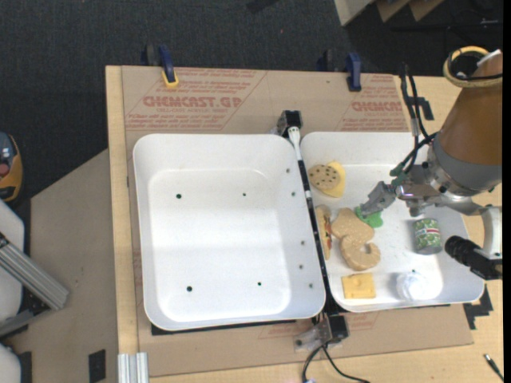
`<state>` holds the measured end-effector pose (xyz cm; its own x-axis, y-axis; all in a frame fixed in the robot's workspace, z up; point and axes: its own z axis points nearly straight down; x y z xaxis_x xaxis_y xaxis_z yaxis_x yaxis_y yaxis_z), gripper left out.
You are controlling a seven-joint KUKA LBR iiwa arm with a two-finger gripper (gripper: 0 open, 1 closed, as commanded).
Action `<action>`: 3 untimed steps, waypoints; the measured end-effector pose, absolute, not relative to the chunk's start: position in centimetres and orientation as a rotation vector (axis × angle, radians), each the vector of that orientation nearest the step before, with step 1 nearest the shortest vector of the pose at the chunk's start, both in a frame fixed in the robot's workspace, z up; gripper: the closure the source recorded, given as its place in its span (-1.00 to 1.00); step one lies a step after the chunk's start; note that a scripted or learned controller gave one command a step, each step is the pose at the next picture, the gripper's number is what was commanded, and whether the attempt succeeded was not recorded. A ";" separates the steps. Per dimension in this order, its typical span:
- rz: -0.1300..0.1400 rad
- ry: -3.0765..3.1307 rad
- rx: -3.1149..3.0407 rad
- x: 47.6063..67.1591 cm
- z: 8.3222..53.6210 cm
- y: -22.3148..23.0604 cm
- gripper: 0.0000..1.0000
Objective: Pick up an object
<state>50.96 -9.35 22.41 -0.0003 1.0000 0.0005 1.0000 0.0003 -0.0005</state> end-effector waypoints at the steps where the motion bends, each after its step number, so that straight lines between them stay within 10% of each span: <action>1: -0.004 -2.230 -2.217 57.8 18.3 -5.7 -1.00; 2: -0.001 -2.210 -2.227 53.8 8.2 -11.7 -1.00; 3: -0.009 -2.233 -2.223 62.7 8.7 -10.1 -1.00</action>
